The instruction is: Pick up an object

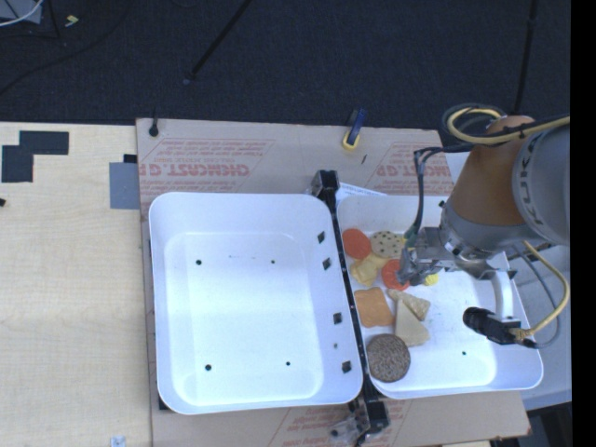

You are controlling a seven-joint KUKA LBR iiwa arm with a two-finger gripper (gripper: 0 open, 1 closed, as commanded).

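My hand (410,273) is low in the right bin (484,366), seemingly over the red piece (392,274) beside the round cracker (386,243); its grip I cannot tell. Crowded neighbours could get nudged, spoiling the grasp.

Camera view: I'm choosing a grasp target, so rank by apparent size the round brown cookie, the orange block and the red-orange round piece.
1. Round brown cookie
2. Orange block, close behind the cookie
3. Red-orange round piece, smallest
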